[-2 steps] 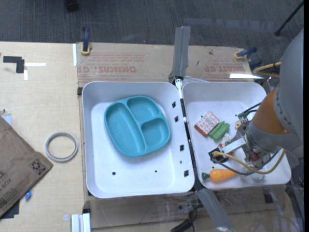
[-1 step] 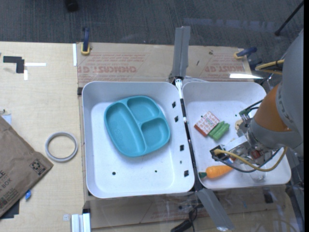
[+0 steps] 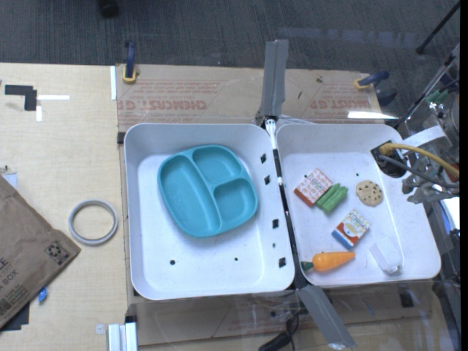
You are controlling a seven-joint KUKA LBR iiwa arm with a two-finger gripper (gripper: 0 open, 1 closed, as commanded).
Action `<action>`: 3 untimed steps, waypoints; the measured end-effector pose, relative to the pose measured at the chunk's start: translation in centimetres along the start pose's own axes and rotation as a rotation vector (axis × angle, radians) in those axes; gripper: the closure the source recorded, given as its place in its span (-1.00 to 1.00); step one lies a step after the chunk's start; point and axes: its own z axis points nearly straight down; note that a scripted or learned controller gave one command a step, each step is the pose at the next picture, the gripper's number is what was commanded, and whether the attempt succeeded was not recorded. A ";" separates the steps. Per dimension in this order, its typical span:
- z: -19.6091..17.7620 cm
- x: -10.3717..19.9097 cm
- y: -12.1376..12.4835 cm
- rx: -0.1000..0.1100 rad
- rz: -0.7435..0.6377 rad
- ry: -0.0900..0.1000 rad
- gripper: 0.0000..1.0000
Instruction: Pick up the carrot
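The carrot (image 3: 333, 261) is orange with a green stub at its left end. It lies flat near the front wall of the right bin (image 3: 409, 273), pointing left to right. My gripper (image 3: 423, 183) sits at the right bin's right rim among dark cables and a yellow hose, well up and to the right of the carrot and apart from it. Nothing shows in its grasp.
The right bin also holds a red-and-white box (image 3: 314, 186), a green piece (image 3: 333, 198), a cookie (image 3: 370, 193), a small carton (image 3: 352, 228) and a clear cup (image 3: 386, 257). A teal divided plate (image 3: 208, 190) lies in the left bin (image 3: 139, 218). A tape ring (image 3: 93, 221) rests on the bench.
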 end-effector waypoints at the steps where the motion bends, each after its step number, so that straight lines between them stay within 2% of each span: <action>1: -7.3 1.6 7.4 0.001 -0.138 -0.001 1.00; 2: -8.0 4.2 10.2 0.001 -0.340 -0.001 1.00; 3: 10.5 4.9 11.0 0.001 -0.705 0.001 1.00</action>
